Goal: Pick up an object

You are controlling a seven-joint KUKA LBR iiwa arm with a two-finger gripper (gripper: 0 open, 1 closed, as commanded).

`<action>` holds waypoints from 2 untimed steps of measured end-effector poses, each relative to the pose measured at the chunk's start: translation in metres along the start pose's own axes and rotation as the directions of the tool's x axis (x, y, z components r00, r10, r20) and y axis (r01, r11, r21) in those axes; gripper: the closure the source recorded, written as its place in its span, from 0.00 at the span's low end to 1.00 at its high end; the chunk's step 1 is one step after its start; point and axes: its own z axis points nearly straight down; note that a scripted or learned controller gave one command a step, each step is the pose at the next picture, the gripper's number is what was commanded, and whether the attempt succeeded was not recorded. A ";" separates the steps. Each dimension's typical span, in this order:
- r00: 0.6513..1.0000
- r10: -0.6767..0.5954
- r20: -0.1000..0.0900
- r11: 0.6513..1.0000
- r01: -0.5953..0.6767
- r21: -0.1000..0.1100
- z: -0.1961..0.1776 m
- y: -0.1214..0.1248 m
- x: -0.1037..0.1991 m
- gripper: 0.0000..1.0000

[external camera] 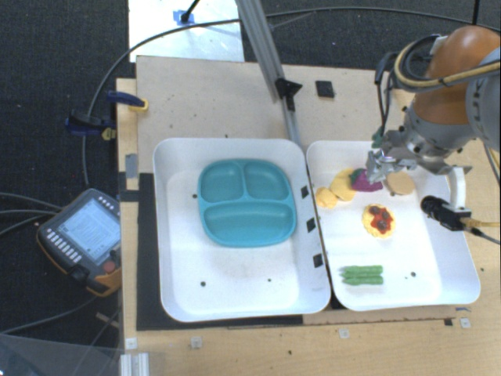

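Observation:
In the right bin (438, 280) lie a purple piece (362, 181), two yellow pieces (335, 191), a tan round piece (401, 183), a yellow round piece with red topping (379, 220) and a green bean bundle (361, 275). My gripper (376, 168) reaches down at the bin's far side, right over the purple piece and beside the tan one. The gripper's tip hides the contact with the purple piece.
The left bin (180, 272) holds a teal divided plate (246, 204). A metal pole (262, 41) slants across the back of the bench. A pendant (82, 237) lies off the bench at the left.

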 end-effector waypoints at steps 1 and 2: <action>1.000 0.000 0.000 1.000 0.000 -0.001 0.004 -0.013 0.056 1.00; 1.000 -0.003 -0.002 1.000 0.003 -0.001 -0.002 -0.020 0.109 1.00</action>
